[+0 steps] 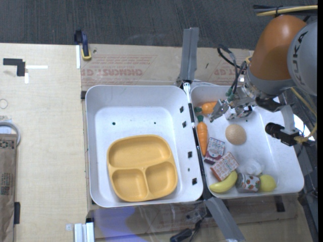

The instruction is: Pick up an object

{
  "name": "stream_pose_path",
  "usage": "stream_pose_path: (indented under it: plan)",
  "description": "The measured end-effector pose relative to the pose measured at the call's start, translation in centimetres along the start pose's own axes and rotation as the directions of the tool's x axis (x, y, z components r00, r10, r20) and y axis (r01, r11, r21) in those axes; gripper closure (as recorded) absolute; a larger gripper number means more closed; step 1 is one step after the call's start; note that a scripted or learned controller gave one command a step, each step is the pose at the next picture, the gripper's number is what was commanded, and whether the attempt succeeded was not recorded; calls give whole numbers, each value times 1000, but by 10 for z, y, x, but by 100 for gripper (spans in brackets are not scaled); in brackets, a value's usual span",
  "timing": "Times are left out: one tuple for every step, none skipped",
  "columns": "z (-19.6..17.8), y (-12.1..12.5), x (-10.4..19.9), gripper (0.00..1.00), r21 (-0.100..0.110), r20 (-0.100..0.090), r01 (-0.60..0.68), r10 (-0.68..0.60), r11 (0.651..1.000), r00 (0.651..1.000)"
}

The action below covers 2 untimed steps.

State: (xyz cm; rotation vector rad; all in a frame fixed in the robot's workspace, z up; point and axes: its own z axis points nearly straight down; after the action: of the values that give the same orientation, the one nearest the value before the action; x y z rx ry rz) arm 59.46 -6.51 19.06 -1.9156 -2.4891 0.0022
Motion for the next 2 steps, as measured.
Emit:
stream_pose_path:
  plan:
    - [0, -30, 41, 0, 2, -1, -54, 54, 999, 999]
    - [69, -53, -42, 0, 2, -1, -45, 45, 999, 999]
